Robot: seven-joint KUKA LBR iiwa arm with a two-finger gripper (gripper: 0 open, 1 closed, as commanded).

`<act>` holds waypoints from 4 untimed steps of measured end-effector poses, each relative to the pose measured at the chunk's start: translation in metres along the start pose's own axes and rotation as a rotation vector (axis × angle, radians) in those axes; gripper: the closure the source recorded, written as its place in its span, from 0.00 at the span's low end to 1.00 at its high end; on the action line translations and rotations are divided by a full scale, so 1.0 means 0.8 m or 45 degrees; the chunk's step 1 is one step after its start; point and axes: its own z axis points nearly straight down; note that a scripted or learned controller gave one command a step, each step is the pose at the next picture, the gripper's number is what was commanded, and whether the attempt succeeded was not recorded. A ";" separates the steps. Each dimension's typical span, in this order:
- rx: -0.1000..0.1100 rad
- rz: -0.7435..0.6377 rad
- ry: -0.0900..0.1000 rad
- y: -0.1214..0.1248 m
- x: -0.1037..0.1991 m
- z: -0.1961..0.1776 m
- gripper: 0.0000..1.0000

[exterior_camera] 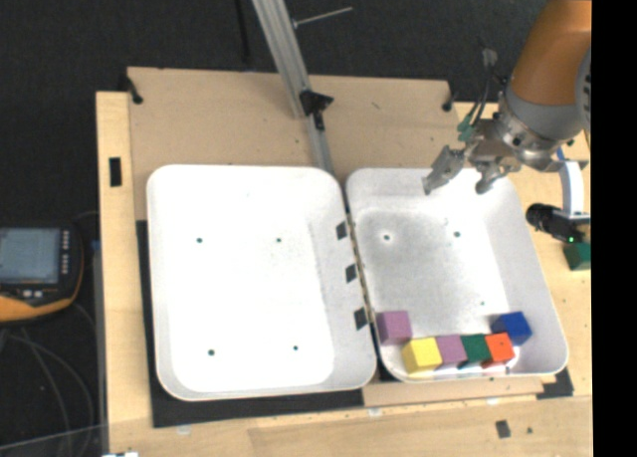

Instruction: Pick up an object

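Several small blocks lie along the near edge of the right bin (438, 246): a purple block (394, 326), a yellow block (422, 353), a second purple block (451, 348), a green block (476, 347), an orange block (499, 347) and a blue block (513, 326). My gripper (461, 175) hangs over the far edge of the right bin, well away from the blocks. Its two fingers are spread apart and open, with nothing between them.
The left bin (249, 276) sits beside the right one, with black clips along the shared edge. A slanted metal rail (289, 57) rises behind the bins. A handheld pendant (35, 261) lies off the bench to the left.
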 end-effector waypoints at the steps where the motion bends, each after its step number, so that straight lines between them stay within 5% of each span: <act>1: -0.003 -0.004 -0.001 0.001 -0.001 -0.014 1.00; 2: -0.005 -0.009 0.005 -0.030 0.178 -0.082 1.00; 3: -0.011 -0.008 0.006 -0.073 0.250 -0.164 1.00; 4: -0.012 -0.001 0.003 -0.090 0.235 -0.252 1.00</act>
